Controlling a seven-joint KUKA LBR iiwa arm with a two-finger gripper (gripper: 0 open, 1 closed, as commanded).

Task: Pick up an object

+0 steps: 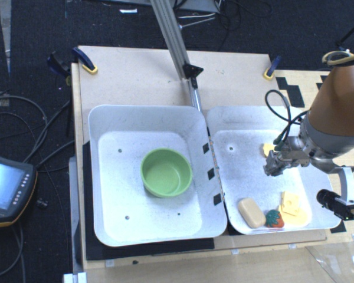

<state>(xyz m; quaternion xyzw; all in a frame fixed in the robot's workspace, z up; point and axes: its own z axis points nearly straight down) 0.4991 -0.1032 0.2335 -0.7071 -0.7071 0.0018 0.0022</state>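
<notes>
My gripper [274,165] hangs over the middle of the right bin [236,125], dark and pointing down, on the grey arm with its orange band [339,96]. A small yellow piece [266,149] lies just beside the gripper's far-left side, partly hidden by it. Toward the bin's near edge lie a tan oval block [251,212], a small red and green object [274,218] and a yellow flat piece with holes [292,206]. Nothing shows between the gripper and these three.
The left bin [106,128] holds a green bowl [166,172] near its middle. A slanted metal pole [172,31] ends at the ridge between the bins. Clamps [85,61] sit at the bench's far corners, and a pendant screen [6,187] lies off to the left.
</notes>
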